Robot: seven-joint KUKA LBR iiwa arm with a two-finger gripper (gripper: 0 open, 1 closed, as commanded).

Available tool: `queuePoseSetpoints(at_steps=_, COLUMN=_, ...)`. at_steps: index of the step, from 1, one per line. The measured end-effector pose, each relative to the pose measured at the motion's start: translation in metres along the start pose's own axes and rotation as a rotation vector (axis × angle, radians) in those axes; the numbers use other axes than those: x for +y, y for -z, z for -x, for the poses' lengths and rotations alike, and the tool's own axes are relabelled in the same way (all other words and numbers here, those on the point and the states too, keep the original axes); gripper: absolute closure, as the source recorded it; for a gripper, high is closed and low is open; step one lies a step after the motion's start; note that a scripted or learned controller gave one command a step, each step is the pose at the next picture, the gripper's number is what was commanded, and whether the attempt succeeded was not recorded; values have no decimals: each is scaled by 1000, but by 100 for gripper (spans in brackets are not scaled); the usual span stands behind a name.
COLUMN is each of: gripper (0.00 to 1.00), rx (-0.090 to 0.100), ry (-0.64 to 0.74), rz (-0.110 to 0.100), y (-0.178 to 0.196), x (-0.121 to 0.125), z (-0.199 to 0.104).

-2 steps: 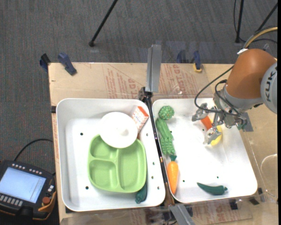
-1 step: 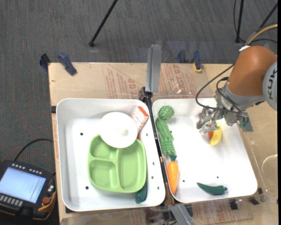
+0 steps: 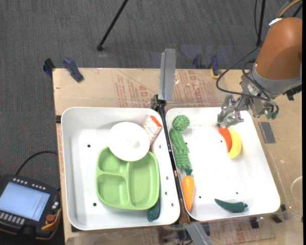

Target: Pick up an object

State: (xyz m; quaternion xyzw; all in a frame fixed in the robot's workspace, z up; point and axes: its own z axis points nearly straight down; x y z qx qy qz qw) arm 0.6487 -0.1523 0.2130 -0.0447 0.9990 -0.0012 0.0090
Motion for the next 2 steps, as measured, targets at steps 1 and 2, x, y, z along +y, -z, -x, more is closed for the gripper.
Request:
queuePoseSetpoints(at_steps=1, gripper=100, rx=10, ry=-148, rz=3, y=45, x=44, z=2)
queuePoseSetpoints(at_steps=2, gripper=100, rx=15, ry=-219, rz=3, y=50, x=113, z=-14)
